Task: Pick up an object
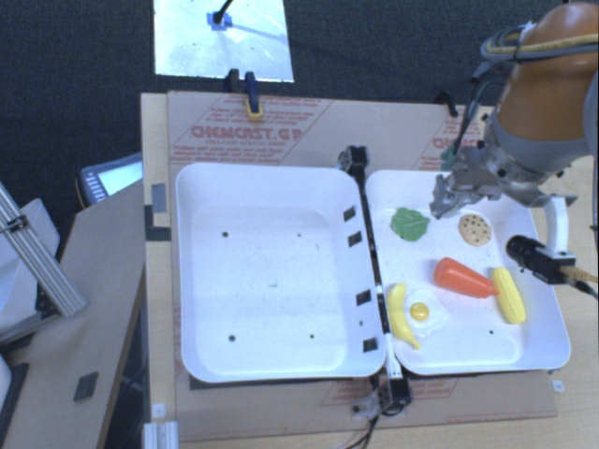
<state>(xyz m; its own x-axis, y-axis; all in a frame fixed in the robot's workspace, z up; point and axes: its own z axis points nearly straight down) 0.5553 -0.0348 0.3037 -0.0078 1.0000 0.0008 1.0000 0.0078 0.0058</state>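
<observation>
I see the gripper (447, 197) above the right bin (538, 344), near its far edge, between the green leaf (409, 224) and the cookie (474, 229). I cannot tell its finger state. Nearer the camera lie the carrot (463, 278), corn (508, 295), fried egg (424, 311) and banana (401, 314). The left bin (201, 344) adjoins it.

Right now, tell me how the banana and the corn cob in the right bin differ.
The banana is curved and smooth; the corn cob is straight and ridged. The banana lies against the right bin's left wall, touching the fried egg; the corn cob lies toward the right side, its upper end against the carrot's tip. Both are yellow toy foods lying flat, away from the gripper.
</observation>
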